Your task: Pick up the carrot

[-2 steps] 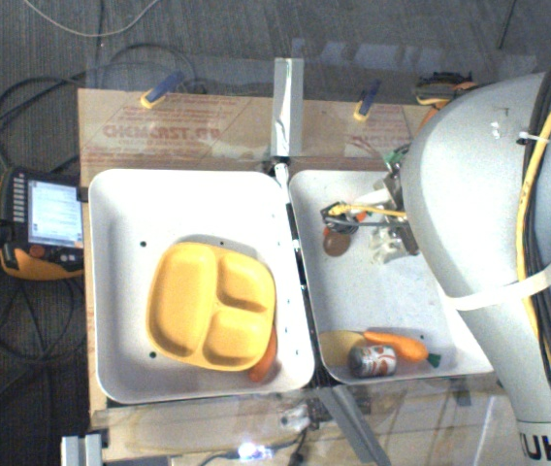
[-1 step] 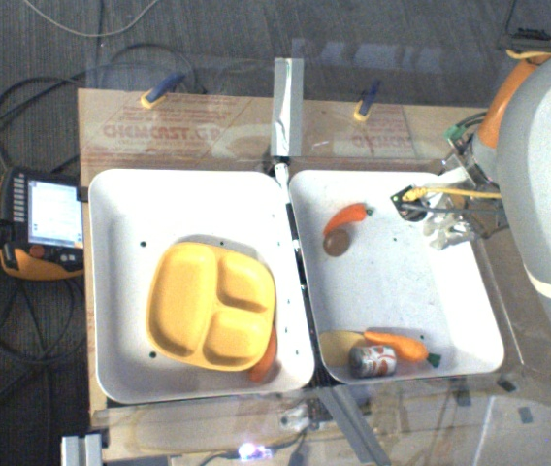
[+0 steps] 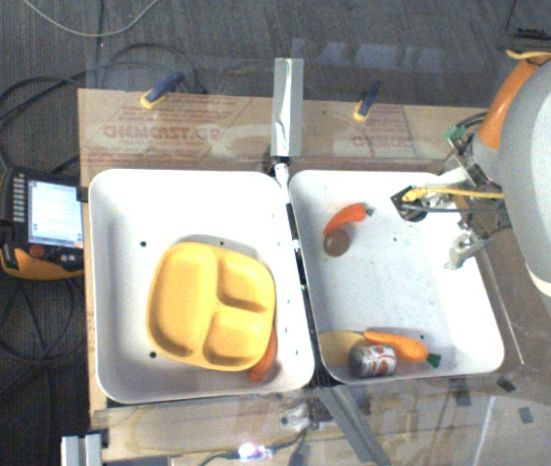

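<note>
Carrot [image 3: 398, 346] well apart from claw [image 3: 459, 252]

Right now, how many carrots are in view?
2 carrots in the right bin: one by the can, one near the far-left corner. An orange bit under the tray may be a third.

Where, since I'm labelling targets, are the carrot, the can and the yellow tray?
carrot [image 3: 397, 346], camera view, middle of orange body.
can [image 3: 372, 361], camera view, its labelled side.
yellow tray [image 3: 183, 294], camera view, bare left compartment.
</note>
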Action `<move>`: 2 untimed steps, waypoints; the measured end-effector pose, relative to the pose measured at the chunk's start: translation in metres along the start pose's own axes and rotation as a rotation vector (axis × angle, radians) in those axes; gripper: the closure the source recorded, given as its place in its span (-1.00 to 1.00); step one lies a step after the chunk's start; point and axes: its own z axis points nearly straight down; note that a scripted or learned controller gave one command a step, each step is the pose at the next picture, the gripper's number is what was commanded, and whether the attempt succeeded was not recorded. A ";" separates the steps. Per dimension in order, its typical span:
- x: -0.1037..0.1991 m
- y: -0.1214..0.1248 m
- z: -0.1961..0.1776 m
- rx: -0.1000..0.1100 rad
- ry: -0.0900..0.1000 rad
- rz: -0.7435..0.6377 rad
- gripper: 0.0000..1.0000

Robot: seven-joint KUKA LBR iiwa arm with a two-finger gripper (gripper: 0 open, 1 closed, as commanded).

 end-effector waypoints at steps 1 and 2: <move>-0.087 -0.017 0.054 0.005 0.000 -0.056 -1.00; -0.045 0.035 0.103 0.002 0.001 -0.341 -1.00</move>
